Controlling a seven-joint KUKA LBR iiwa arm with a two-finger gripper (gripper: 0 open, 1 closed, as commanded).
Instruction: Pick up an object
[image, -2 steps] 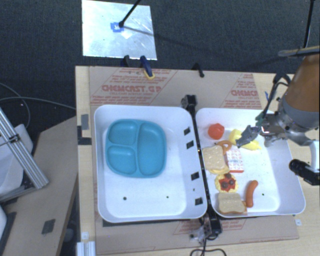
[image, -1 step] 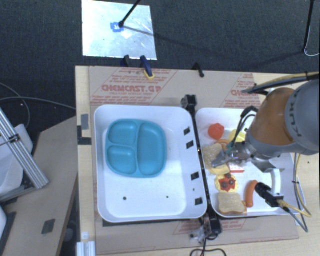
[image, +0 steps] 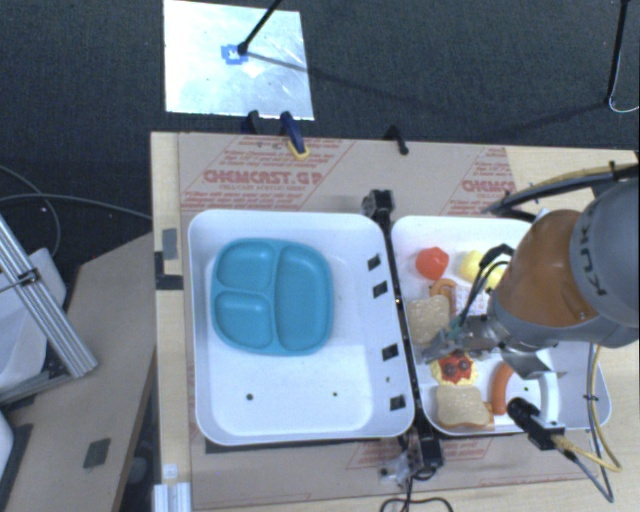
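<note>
White bins sat side by side — the left bin (image: 230, 400) held a blue divided plate (image: 272, 296). Over the right bin (image: 575, 415) the gripper (image: 456, 340) hung among toy food — bread slice (image: 462, 406), red tomato (image: 432, 263), yellow lemon (image: 470, 265).

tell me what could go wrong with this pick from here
1. The pincer sits low in the right bin, where the bread, pizza and toast lie close together; it may nudge or catch two at once.
2. These pieces look flat, so the fingers may slide over them.
3. The divider is near; the arm could bump it.
</note>
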